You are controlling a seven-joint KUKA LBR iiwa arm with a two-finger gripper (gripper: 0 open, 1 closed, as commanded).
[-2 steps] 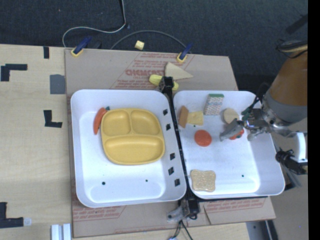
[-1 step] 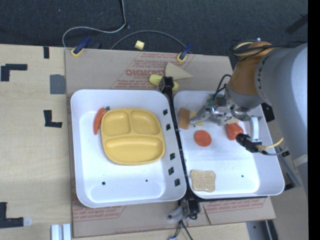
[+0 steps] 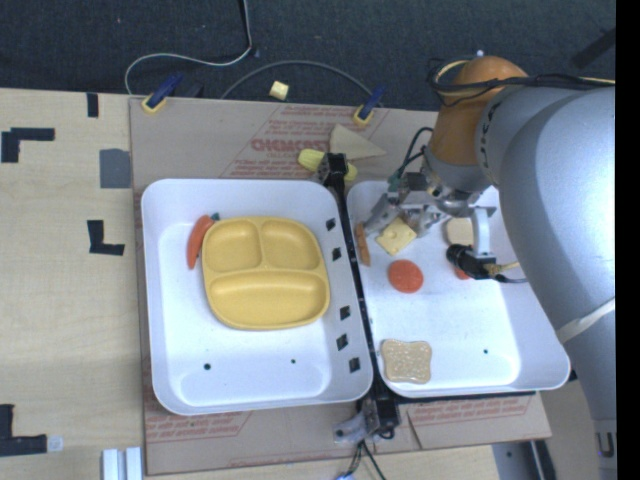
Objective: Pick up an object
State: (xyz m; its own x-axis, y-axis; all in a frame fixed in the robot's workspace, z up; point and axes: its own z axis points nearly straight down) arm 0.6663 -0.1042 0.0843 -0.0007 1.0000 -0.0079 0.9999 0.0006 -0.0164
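Two white bins sit side by side on a cardboard sheet [image 3: 290,133] laid over the wooden bench [image 3: 60,298]. Black clips [image 3: 342,313] run down the seam between them. At the cardboard's far edge, two blue-and-yellow clamps [image 3: 160,94] pin it down, and a small yellow block [image 3: 279,90] lies on the dark floor beyond. A thin cable [image 3: 240,18] loops across up there.

The grey arm [image 3: 560,188] runs off the right edge and covers the right bin's [image 3: 450,368] far corner, part of a pale block [image 3: 460,231] and a small red item [image 3: 463,268] too hidden to identify.
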